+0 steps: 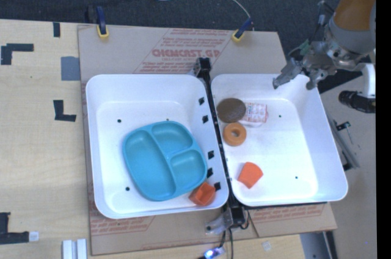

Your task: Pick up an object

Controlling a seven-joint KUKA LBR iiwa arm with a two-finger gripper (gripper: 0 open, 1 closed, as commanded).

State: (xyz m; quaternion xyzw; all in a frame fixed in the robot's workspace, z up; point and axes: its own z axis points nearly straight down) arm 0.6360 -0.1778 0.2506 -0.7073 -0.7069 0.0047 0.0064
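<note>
Left bin point(104, 148) holds a blue divided plate point(165, 159) lying flat, with a small orange-red piece point(203, 194) at that bin's near right corner, just beside the plate's edge. Right bin point(317, 148): brown round disc point(231, 109) near the divider, touching a clear packet with red print point(256, 112) on its right; an orange ring point(234, 134) just below the disc; an orange block point(250, 174) further toward the near edge, apart from the rest. Gripper point(295, 77) hovers over the right bin's far right corner, well apart from all items; fingers spread open, nothing between them. Cardboard sheet point(183, 53) under both bins on the counter point(36, 129).
</note>
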